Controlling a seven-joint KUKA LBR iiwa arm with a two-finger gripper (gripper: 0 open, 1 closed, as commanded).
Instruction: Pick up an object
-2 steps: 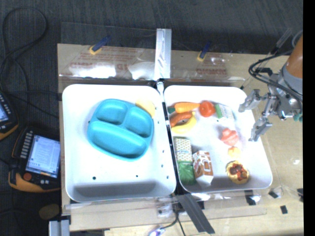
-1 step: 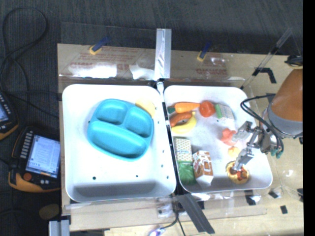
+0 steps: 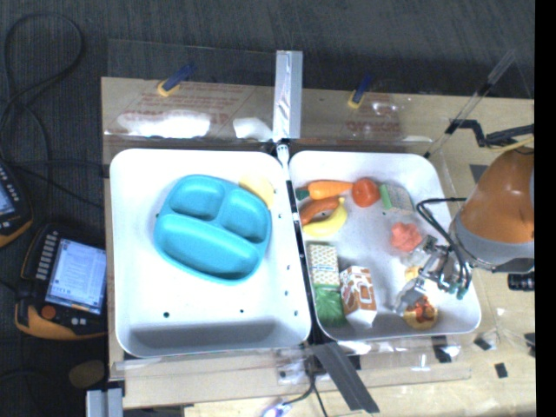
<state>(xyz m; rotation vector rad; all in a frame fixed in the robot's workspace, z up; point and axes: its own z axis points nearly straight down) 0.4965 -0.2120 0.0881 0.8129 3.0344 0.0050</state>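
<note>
Metal jaws [image 3: 415,295] over small, possibly crumbly orange lump [image 3: 421,314].

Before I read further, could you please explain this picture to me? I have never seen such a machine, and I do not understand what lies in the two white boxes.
One camera looks down at a slant on a bench. The grey and orange shape at the right is a robot arm; its gripper is low in the right bin, near that bin's front right corner. Whether it holds anything cannot be told from this view.

The left bin holds a blue divided tray, with a small yellow piece at its far edge.

The right bin holds small items that look like toy food: a carrot, a tomato, a banana, a pink piece, a checked box, a green item, a small carton and an orange-brown piece just beside the gripper.
</note>
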